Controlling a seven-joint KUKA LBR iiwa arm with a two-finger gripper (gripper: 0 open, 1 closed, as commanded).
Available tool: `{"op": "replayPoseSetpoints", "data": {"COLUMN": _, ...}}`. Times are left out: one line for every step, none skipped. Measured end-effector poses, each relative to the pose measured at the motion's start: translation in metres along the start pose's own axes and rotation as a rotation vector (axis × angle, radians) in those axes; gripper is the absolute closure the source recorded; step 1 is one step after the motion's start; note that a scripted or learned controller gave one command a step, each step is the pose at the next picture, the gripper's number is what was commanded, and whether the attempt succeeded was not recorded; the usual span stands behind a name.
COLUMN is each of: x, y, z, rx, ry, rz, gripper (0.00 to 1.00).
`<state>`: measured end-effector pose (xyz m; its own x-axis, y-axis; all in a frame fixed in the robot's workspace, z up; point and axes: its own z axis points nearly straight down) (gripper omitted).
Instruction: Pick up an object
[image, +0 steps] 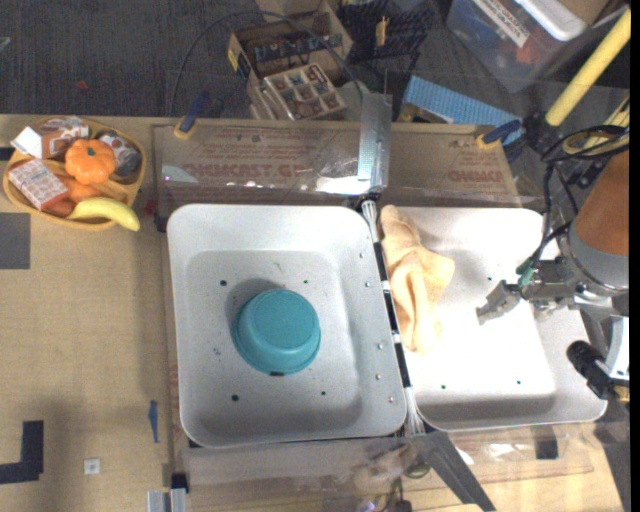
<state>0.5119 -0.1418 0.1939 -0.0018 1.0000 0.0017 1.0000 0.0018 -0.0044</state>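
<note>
The yellow cloth (413, 282) lies crumpled along the left wall of the right bin (520, 400), well apart from the teal bowl (278, 330) upside down in the left bin (200, 240). The gripper (493, 305) hangs over the right bin's floor, just right of the cloth, its fingers apparently spread and grasping nothing. Judging by this, the pick is not yet done: reaching, closing and lifting remain.
</note>
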Motion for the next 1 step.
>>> {"op": "replayPoseSetpoints", "data": {"x": 0.0235, "y": 0.0695, "z": 0.0625, "rx": -0.004, "ry": -0.003, "rz": -0.036, "gripper": 0.0}}
